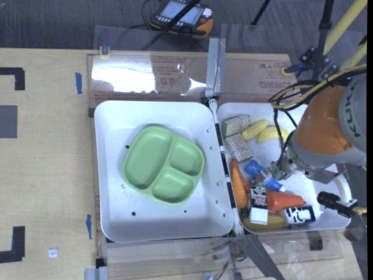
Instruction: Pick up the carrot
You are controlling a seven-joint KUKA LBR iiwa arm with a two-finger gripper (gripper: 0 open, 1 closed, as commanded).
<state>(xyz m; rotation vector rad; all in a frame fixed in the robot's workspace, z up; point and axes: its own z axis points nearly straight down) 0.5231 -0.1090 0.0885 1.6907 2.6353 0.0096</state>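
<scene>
Carrot [238, 185] lay in the right bin [326, 223], lengthwise against its left wall, crowded by other small items. It looked like a light, stiff, smooth plastic toy, best pinched across its thicker middle. The arm [326, 127] hung over that bin; whether the end effector [281, 171] was wide or narrow could not be told.

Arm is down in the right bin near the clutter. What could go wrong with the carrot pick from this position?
The carrot lies tight along the right bin's left wall, so a finger may strike the wall rather than slip beside it. The hand sits over the blue item and other clutter, apart from the carrot, so closing here would likely take the wrong thing. An orange-capped bottle nearby could be mistaken for the target.
</scene>
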